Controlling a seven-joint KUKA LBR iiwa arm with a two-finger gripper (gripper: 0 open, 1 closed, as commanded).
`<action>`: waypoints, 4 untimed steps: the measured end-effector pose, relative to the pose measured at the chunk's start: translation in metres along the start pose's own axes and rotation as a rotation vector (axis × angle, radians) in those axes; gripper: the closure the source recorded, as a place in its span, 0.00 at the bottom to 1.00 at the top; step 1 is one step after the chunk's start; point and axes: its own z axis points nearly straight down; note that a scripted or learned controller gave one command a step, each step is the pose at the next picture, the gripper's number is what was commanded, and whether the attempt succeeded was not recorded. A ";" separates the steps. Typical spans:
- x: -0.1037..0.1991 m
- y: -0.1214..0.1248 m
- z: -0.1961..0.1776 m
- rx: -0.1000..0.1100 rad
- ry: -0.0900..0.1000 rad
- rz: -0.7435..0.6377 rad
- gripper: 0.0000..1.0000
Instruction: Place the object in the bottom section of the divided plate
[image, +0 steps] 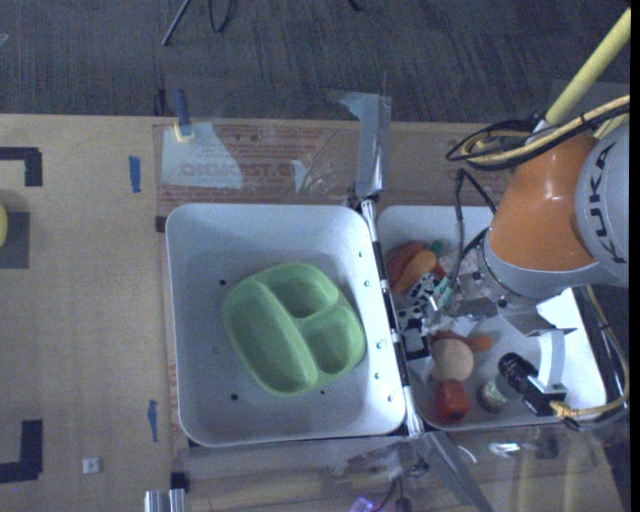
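Two white bins sit side by side. The gripper (428, 300) is low inside the right bin (590, 405), close to the wall it shares with the left bin (200, 300). Its opening cannot be told, since the wrist covers it, nor whether it has hold of anything. Loose pieces lie around it: an orange-red piece (408, 262) just above the gripper in the view, a beige egg-shaped piece (452, 358) just below it, and a red piece (451, 400) further below, touching the beige one. The green divided plate (290, 325) lies well apart from the gripper, toward the view's left, across the shared wall in the left bin.
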 end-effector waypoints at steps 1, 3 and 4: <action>0.047 -0.012 -0.088 0.001 -0.002 -0.012 1.00; 0.095 -0.004 0.018 0.002 0.000 -0.225 1.00; 0.095 -0.003 0.009 0.000 -0.001 -0.225 1.00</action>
